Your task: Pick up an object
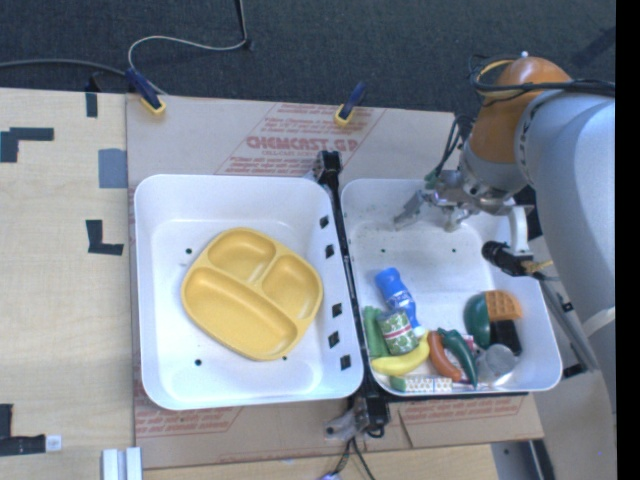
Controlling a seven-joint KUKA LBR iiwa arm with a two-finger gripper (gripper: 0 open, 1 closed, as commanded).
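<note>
My gripper (430,214) hangs over the far part of the right bin (440,258), its fingers spread open with nothing between them. Toys lie heaped in that bin's near half, well in front of the gripper. A blue bottle (393,290) is the closest to it. Behind the bottle come a green can (398,331), a yellow banana (400,364) and a red-orange pepper (446,356). A dark green piece (477,316), an orange and black piece (503,308) and a grey piece (495,364) sit at the near right corner.
The left bin (160,268) holds a yellow divided plate (252,291). Black clips (337,313) run along the wall between the bins. Both bins rest on a cardboard sheet (280,143) held by blue-yellow clamps (147,92). The grey arm (570,158) fills the right side.
</note>
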